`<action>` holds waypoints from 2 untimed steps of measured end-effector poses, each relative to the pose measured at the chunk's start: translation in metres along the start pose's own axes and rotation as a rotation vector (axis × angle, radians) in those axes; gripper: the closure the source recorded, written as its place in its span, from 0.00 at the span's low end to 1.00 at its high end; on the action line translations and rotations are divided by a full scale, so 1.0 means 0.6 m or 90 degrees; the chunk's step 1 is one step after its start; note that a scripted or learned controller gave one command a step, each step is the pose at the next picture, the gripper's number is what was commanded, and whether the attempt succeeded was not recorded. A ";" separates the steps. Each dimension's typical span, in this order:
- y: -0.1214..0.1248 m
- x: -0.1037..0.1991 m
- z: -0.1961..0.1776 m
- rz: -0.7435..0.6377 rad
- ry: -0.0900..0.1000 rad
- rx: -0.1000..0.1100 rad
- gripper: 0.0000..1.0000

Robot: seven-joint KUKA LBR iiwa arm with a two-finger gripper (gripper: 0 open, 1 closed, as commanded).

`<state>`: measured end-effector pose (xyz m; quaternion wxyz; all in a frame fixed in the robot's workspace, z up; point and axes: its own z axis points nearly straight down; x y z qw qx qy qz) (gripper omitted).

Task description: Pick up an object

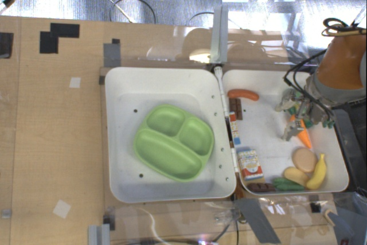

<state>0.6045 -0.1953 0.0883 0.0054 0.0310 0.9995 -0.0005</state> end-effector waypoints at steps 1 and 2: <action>0.002 -0.010 -0.028 -0.005 -0.011 0.002 1.00; 0.087 -0.032 -0.222 -0.053 -0.008 0.000 1.00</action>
